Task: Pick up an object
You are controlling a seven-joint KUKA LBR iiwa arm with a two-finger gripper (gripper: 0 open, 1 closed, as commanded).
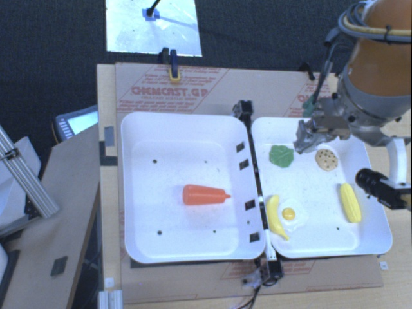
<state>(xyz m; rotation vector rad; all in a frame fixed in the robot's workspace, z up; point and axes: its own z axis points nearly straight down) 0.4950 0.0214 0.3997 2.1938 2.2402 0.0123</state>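
The left bin (148, 140) is largely open, interrupted only by the orange carrot (205, 195) near its middle. The right bin (373, 237) is more crowded: green piece (281, 156), cookie (326, 159), corn (349, 202), egg (290, 214) and banana (275, 216) are spread across it, with narrow gaps between.

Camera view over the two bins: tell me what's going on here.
The arm reaches in over the right bin, its hand hovering near the green item and the cookie. A corn cob, fried egg and banana also lie there. The carrot sits alone in the left bin. Nothing looks picked up yet.
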